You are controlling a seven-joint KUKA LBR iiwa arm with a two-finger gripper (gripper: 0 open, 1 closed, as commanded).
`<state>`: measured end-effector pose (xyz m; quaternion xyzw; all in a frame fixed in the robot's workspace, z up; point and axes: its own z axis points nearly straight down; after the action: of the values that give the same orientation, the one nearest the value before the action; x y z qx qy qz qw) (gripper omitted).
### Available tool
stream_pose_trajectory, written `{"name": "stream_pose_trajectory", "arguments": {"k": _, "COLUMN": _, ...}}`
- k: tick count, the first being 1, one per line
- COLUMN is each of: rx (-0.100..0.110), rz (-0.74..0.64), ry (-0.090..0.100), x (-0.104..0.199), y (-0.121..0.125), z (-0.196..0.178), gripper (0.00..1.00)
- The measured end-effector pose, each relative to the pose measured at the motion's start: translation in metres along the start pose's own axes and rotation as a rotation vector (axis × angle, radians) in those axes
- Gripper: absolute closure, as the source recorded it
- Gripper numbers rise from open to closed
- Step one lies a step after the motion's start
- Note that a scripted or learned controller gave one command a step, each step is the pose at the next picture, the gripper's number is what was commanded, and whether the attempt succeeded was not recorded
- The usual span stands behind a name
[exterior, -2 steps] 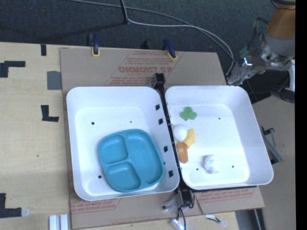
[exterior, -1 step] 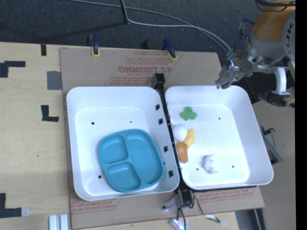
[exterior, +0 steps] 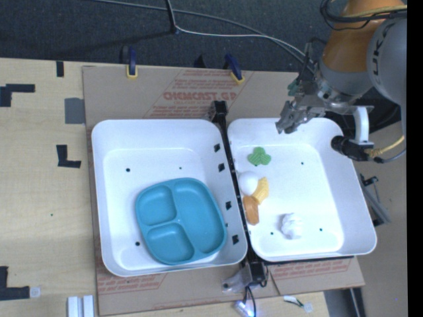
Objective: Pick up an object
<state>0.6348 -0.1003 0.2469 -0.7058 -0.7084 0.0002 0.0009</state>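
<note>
Camera view from above shows the small objects in the right bin (exterior: 330,197): a green piece (exterior: 259,156) near its back, a white ball (exterior: 249,181), a yellow piece (exterior: 262,190) and an orange piece (exterior: 251,209) clustered against its left wall, a crumpled white lump (exterior: 290,225) toward the front; their exact kinds are hard to make out; the gripper (exterior: 288,123) hangs over the back rim with nothing visibly in it, its grasp state unclear; the left bin (exterior: 112,150) holds a blue divided tray (exterior: 179,220).
</note>
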Motion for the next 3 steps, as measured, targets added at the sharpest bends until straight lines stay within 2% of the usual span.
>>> {"name": "stream_pose_trajectory", "arguments": {"k": 1, "rx": 0.0, "rz": 0.0, "ry": 0.0, "x": 0.052, "y": -0.016, "z": 0.014, "gripper": 1.0}}
{"name": "stream_pose_trajectory", "arguments": {"k": 3, "rx": -0.001, "rz": 0.0, "ry": 0.0, "x": 0.142, "y": -0.049, "z": 0.003, "gripper": 1.0}}
